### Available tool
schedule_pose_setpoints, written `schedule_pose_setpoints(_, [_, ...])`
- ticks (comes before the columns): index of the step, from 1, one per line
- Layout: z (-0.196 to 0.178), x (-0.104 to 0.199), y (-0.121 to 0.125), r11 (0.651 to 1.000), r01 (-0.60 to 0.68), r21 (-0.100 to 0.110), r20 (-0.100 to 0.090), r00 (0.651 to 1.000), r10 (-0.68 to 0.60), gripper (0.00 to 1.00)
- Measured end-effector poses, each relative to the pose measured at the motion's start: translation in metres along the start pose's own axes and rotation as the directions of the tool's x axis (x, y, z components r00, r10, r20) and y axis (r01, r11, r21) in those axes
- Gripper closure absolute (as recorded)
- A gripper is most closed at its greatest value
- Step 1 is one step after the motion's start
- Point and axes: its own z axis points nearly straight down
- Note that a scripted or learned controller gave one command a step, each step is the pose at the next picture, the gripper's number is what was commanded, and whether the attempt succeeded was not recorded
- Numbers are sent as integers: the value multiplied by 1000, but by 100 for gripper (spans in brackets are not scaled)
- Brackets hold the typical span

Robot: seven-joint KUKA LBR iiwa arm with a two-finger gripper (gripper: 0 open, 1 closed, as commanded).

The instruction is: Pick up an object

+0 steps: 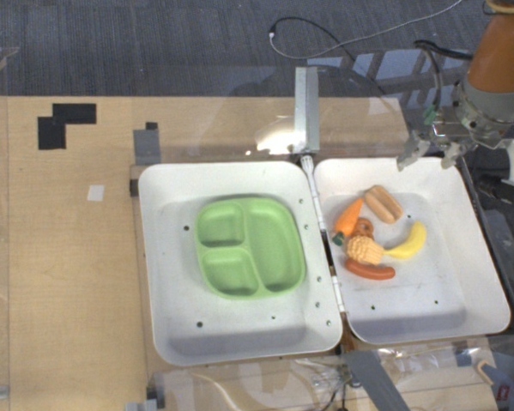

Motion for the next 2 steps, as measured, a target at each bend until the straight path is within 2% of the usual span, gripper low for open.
schedule_pose_setpoints(1, [97,-34,-34,989,146,1,1,989,-146,0])
schedule_pose_setpoints(2, [121,-34,-74,992,122,-5,2,992,-122,0])
